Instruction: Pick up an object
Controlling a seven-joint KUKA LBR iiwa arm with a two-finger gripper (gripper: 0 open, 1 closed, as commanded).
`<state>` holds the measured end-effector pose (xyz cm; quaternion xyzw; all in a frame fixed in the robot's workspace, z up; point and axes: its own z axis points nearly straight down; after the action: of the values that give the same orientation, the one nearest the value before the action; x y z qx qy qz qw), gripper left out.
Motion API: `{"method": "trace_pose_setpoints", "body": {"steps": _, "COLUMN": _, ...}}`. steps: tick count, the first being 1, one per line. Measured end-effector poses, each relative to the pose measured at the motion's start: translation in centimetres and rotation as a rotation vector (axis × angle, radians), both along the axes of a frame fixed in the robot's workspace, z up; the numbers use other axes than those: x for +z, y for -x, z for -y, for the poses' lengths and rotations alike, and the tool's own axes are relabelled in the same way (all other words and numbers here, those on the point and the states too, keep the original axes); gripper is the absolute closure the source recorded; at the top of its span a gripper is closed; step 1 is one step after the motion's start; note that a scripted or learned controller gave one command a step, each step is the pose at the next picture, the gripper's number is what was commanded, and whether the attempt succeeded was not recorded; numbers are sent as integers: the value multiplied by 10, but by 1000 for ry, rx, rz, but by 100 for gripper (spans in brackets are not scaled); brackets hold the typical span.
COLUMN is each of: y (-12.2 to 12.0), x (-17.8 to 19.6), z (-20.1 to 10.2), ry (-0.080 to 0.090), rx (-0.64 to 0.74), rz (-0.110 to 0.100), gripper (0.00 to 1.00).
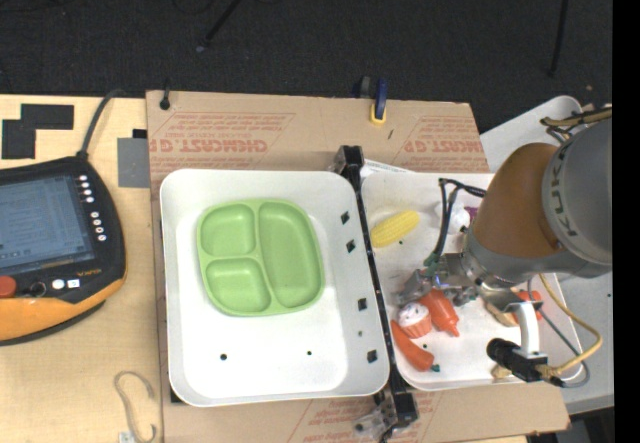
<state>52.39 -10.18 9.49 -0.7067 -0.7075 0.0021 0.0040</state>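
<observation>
**Orange-banded arm low over the right bin**

Grey and orange fill the right of my frame: the arm (545,206) reaches in from the right edge and bends down into the right bin (470,371). From here I can make out the gripper (440,281) just below the wrist, at the middle of that bin — whether it is open or closed I cannot tell, since the wrist and cables hide it.

Directly under and just left of it lies a cluster of toys: an orange carrot-like piece (441,313), a red piece (412,345) lower down, and a small white and red round thing (411,314) touching both. A yellow corn cob (395,226) sits apart at the bin's upper left (close to the divider).

Over in the left bin (190,351) a green three-compartment tray (260,257) lies flat, centre-left of the frame — well away from the arm. At the far left edge rests the teach pendant (50,251).
</observation>
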Motion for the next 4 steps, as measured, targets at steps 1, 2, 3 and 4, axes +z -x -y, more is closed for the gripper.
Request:
{"method": "trace_pose_setpoints", "body": {"steps": 1, "y": 1, "x": -8, "z": 0, "ry": 1, "rx": -6, "rz": 3, "gripper": 0}}
{"method": "trace_pose_setpoints", "body": {"steps": 2, "y": 1, "x": 2, "z": 3, "ry": 1, "rx": -16, "rz": 3, "gripper": 100}}
{"method": "trace_pose_setpoints", "body": {"steps": 3, "y": -1, "x": 57, "z": -6, "ry": 2, "rx": -1, "rz": 10, "gripper": 100}}
{"method": "trace_pose_setpoints", "body": {"steps": 4, "y": -8, "x": 118, "z": -8, "ry": 3, "rx": -1, "rz": 12, "gripper": 100}}
